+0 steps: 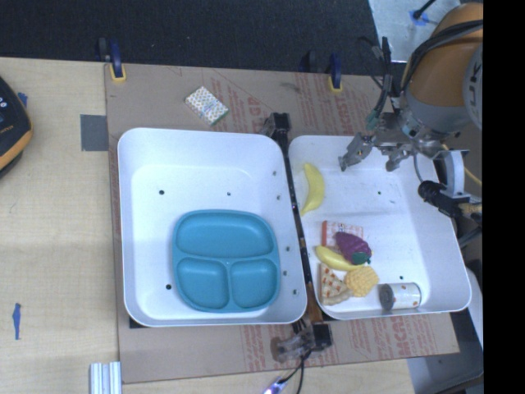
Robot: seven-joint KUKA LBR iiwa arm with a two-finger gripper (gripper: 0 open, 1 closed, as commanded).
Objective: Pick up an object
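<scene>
our claw [373, 156] hangs spread, pinching nothing, over the right bin's [426, 245] far end. the banana [312, 187] lies near its left wall; light, stiff, slick, so we'd grip mid-body.

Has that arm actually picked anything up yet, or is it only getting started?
Only starting, it seems. Nothing is lifted: the end effector sits open over the far end of the right bin with nothing between its fingers. The banana lies nearest it; a purple toy, a cracker and a small can rest nearer the front. Descending, closing and lifting all remain.
</scene>
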